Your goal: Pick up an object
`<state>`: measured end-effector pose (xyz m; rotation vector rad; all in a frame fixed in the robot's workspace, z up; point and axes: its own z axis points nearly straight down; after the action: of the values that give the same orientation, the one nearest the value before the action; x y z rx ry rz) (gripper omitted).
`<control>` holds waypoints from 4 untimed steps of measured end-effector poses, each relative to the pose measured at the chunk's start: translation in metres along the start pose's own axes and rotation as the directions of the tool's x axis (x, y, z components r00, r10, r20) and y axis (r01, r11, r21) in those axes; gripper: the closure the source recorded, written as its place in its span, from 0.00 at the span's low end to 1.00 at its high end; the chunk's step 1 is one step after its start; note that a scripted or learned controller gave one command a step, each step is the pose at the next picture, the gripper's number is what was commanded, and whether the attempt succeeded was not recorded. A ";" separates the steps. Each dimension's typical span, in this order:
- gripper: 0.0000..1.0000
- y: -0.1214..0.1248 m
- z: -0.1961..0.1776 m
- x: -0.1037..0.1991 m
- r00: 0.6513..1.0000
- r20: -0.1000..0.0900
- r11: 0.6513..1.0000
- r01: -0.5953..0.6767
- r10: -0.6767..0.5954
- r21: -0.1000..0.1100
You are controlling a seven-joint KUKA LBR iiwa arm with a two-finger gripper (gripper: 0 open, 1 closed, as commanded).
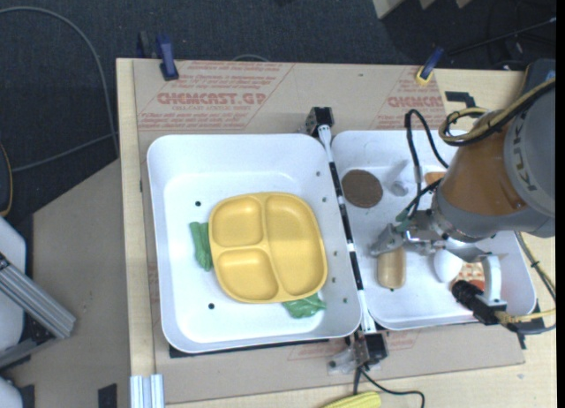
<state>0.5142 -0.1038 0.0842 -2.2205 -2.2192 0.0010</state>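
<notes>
Beside the pincer (394, 240) lies a tan, rounded object (391, 269); I cannot tell the pincer's opening.

Printed lettering on the desk covering
The tan paper-covered desk (265, 97) bears repeated red print reading "CHEMCAST G.P"; the smaller red lines beneath are too small to read.

Bench (265, 93) bears left bin (168, 247), right bin (380, 146).
</notes>
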 end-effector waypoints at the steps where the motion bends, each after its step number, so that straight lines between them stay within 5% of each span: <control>1: 0.00 -0.027 0.000 0.011 1.000 0.000 1.000 0.000 0.000 0.000; 2: 0.00 0.016 -0.057 -0.044 1.000 0.003 1.000 0.000 0.000 -0.004; 3: 0.00 -0.020 -0.016 0.004 1.000 0.000 1.000 0.001 -0.001 0.000; 4: 0.00 -0.036 0.000 0.008 1.000 0.000 1.000 0.000 0.000 0.000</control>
<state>0.4787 -0.0956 0.0842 -2.2204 -2.2190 0.0008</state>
